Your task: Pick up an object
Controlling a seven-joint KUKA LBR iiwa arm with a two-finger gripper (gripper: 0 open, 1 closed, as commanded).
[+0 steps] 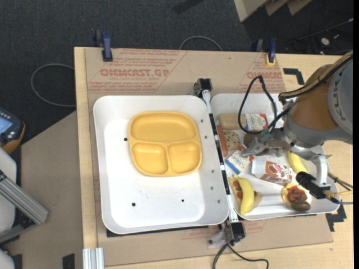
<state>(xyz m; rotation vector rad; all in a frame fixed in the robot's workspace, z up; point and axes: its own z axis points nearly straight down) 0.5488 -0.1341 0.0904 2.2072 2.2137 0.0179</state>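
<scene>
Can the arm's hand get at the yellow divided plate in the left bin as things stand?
Probably yes. The yellow divided plate lies alone in the left bin with nothing over it. The arm hangs over the right bin, so it must cross the rims between the bins.

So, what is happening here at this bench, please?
A grey robot arm reaches in from the right over the right bin, which holds a clutter of small things: bananas, snack packets and other items. Its end effector is low among them, but no object is clearly held. The left bin holds a yellow divided plate, untouched. The pick seems not yet done.
</scene>
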